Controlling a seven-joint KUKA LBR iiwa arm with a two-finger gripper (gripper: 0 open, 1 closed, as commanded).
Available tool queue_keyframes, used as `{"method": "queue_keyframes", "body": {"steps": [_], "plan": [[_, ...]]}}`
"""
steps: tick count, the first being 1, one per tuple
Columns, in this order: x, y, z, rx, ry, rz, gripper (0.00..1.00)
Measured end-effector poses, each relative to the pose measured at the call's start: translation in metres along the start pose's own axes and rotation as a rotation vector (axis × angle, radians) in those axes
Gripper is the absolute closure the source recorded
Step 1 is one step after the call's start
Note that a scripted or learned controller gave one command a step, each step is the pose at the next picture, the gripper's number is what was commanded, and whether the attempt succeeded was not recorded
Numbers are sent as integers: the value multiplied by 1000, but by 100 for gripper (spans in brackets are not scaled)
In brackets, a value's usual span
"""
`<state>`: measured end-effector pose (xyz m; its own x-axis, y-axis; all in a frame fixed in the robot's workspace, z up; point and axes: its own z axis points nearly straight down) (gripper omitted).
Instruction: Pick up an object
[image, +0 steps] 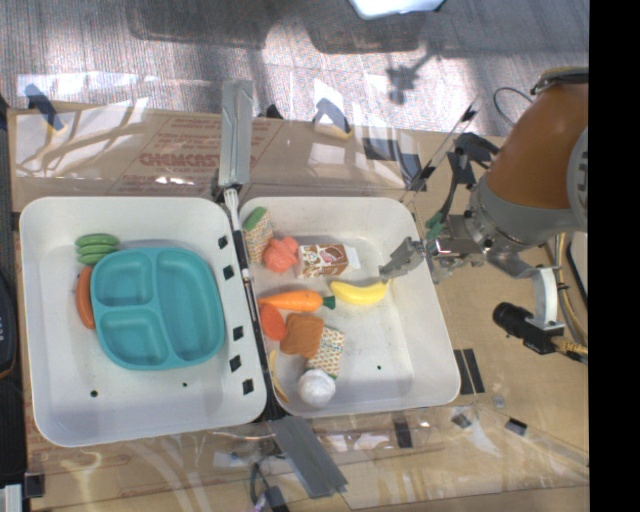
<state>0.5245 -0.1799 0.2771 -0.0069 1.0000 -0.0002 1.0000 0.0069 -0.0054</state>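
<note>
The right bin (420, 340) holds several toy foods: a yellow banana (359, 292), an orange carrot (293, 300), a small carton (322, 260), a pinkish lump (281, 253), a brown bread piece (301, 334), a patterned cracker (326, 350) and a white ball (316, 387). My gripper (401, 260) hangs over the bin's right side, just above and to the right of the banana's tip. Nothing shows between its fingers.
The left bin (50, 400) holds a teal divided tray (156, 306), a green pea pod (97, 246) and an orange-red piece (84, 297) along the tray's left side. The arm's orange band (535, 145) looms at the right. Cardboard lies behind the bins.
</note>
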Motion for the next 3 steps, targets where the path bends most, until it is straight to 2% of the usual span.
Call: {"method": "queue_keyframes", "body": {"steps": [1, 2, 3], "plan": [[19, 40, 104, 3, 1, -1, 0], [51, 40, 169, -22, -1, 212, 0], [42, 71, 130, -2, 0, 8, 0]]}}
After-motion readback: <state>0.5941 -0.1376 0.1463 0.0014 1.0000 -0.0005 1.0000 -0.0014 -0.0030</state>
